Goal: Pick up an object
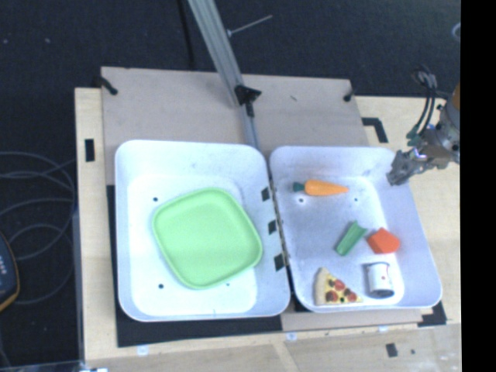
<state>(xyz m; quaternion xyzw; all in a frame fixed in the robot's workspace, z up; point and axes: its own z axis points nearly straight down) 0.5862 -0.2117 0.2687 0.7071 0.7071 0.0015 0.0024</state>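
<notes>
The gripper (400, 170) sits at the upper right corner of the right bin (403, 231), its dark tip hanging over the bin's rim, and whether it is spread or pressed together cannot be told at this size and blur — nothing can be seen between its tips. Behind it the wrist and its cables run off toward the right edge of the view. Inside the right bin lie five small things, all apart from the gripper: an orange carrot (324, 187) with a green top, lying lengthwise near the bin's upper wall; a green oblong piece (349, 238), tilted, about the middle of the floor; an orange-red block (383, 241) just beside it on the right; a small white and grey can (379, 278) below that block, near the lower right corner; and a pizza slice (334, 288) to the left of the can, close to the lower wall. The left bin (139, 208), touching the right one along their shared edge, holds a light green square plate (206, 238) lying flat — a little turned against the bin's sides. Both bins rest on a pale bench (310, 103), and a slanted metal bar (215, 33) crosses above it from the top of the view.
</notes>
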